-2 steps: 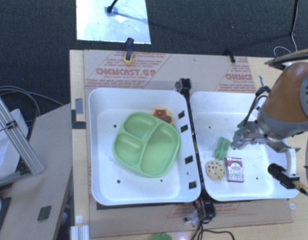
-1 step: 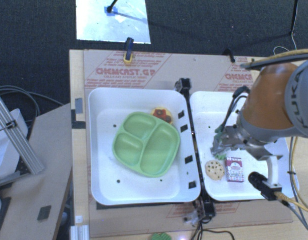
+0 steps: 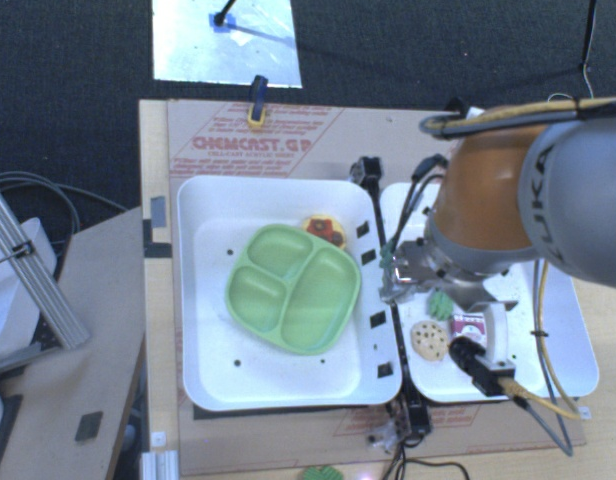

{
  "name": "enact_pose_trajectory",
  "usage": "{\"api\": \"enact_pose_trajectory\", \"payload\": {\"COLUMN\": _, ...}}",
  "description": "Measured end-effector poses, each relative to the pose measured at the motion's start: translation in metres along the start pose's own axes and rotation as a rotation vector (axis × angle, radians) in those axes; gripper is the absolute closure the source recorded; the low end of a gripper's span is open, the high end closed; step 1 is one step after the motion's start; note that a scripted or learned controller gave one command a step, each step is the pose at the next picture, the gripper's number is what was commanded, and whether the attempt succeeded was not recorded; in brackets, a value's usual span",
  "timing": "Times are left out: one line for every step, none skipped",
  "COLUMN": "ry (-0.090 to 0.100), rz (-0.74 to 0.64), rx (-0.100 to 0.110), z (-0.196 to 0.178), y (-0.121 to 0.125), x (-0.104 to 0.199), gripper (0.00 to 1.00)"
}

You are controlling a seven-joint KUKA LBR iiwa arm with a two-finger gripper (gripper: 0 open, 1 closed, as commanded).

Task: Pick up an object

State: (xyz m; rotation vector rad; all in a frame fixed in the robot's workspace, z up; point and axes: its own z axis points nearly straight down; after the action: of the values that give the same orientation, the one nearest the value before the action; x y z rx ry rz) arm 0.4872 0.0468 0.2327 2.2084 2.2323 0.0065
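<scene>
A pale green divided plastic plate (image 3: 293, 288) is seen in the white shallow left bin (image 3: 213, 368). Just beyond its far rim, a small red and yellow item (image 3: 326, 230) is visible. In the white right bin (image 3: 578, 368), a tan round cookie speckled with dark dots (image 3: 428, 340), a small green piece (image 3: 441, 304) and a white packet printed in purple (image 3: 469, 325) are shown. The arm (image 3: 528, 193) is coloured grey with an orange band. Red lettering is printed on the brown cardboard sheet (image 3: 253, 143).

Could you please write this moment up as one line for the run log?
arm: over right bin | gripper: hidden under wrist | cookie: right bin | green divided plate: left bin | grasp: none seen
</scene>
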Motion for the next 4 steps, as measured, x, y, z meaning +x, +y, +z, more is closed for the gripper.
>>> {"api": "enact_pose_trajectory", "payload": {"ry": -0.001, "rz": 0.004, "rx": 0.002, "z": -0.022, "y": 0.000, "x": 0.035, "gripper": 1.00}}
{"api": "enact_pose_trajectory", "payload": {"ry": -0.002, "rz": 0.011, "rx": 0.007, "z": 0.018, "y": -0.001, "x": 0.017, "gripper": 1.00}}
{"api": "enact_pose_trajectory", "payload": {"ry": -0.002, "rz": 0.010, "rx": 0.004, "z": 0.016, "y": 0.000, "x": 0.018, "gripper": 0.00}}
{"api": "enact_pose_trajectory", "payload": {"ry": -0.004, "rz": 0.014, "rx": -0.002, "z": 0.008, "y": 0.048, "x": -0.069, "gripper": 0.00}}
